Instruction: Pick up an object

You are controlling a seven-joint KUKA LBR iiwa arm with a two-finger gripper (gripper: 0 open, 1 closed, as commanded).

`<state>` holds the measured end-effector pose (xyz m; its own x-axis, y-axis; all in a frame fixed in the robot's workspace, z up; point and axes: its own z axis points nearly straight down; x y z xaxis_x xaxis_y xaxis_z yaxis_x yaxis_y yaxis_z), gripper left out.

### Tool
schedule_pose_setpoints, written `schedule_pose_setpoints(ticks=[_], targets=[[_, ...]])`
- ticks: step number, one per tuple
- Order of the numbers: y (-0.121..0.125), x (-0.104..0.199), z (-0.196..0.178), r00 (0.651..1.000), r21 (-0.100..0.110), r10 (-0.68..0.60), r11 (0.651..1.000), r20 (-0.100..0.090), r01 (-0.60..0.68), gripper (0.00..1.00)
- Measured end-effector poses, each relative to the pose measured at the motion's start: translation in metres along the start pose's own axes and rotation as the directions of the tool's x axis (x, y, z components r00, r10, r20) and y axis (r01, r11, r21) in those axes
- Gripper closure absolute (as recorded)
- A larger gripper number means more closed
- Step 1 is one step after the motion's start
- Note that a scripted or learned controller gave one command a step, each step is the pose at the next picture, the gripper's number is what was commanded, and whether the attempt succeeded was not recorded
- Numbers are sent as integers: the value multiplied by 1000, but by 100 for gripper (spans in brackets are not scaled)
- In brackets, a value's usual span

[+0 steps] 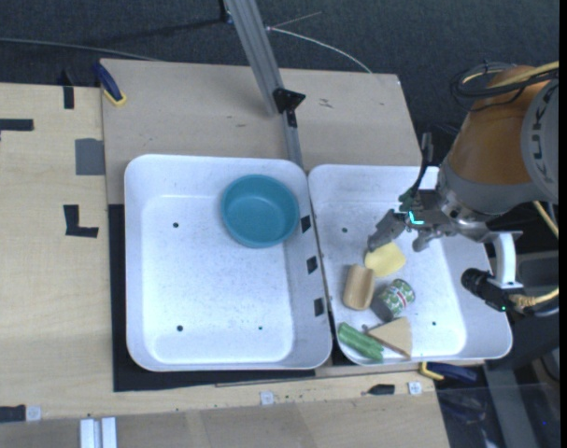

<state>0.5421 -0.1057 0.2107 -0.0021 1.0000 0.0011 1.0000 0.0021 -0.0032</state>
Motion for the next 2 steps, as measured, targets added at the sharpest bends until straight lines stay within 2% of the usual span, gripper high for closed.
schedule_pose_setpoints(ticks=[1,2], targets=[[0,0,0,1000,-1,0,1000,0,0,0],[0,-3,44,1000,3,2,1000,1,-2,0]])
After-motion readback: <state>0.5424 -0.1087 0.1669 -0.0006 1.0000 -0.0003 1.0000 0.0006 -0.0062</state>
